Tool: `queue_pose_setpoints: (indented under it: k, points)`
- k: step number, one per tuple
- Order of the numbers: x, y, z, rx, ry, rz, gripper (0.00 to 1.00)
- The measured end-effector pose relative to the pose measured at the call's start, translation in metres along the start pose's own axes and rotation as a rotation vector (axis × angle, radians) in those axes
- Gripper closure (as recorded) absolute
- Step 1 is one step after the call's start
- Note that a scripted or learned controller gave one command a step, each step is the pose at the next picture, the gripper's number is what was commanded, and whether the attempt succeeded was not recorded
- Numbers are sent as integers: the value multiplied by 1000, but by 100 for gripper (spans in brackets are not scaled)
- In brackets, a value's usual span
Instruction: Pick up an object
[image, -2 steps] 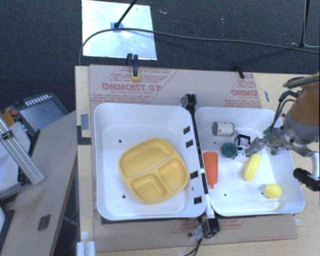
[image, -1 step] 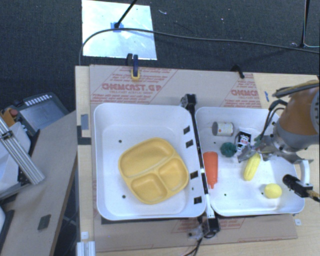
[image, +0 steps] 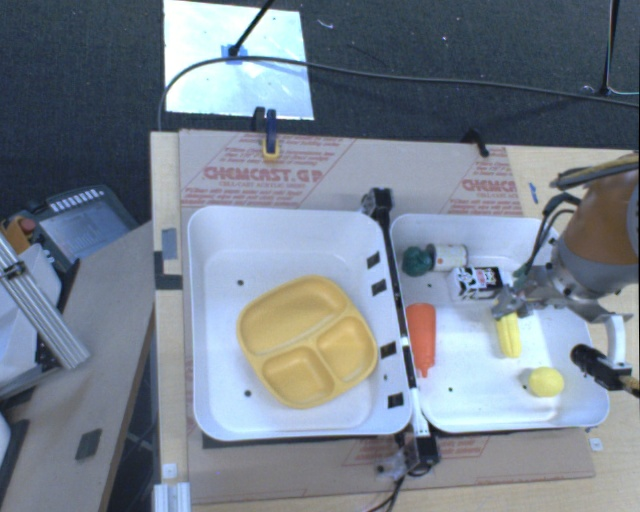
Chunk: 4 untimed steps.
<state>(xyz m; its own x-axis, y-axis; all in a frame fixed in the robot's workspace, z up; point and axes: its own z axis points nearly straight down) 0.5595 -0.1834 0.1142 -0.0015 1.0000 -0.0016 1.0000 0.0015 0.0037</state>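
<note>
While the gripper (image: 513, 303) hangs over the right bin (image: 470, 420) touching the yellow corn cob (image: 509, 336), its jaw state is unclear.

A yellow three-compartment plastic tray (image: 305, 341) lies in the left white bin (image: 215, 395). The right white bin (image: 470, 415) holds an orange carrot-shaped toy (image: 423, 336), a yellow corn cob (image: 509, 336), a yellow lemon (image: 545, 381), a dark green round object (image: 417, 261) and a small black-and-white carton (image: 478, 281). The grey arm's gripper (image: 513, 305) sits at the corn's upper end, at the frame's right.
</note>
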Motion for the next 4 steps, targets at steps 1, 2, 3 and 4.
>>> queue_pose_setpoints:
  k: [1, 2, 3, 4]
  points:
    - [6, 4, -46, -2, 0, -3, 100]
    - [2, 12, -93, -3, -1, -3, 100]
    - [-3, 11, -157, -5, -1, -3, 100]
    - [51, 3, -155, 2, 2, -7, 100]
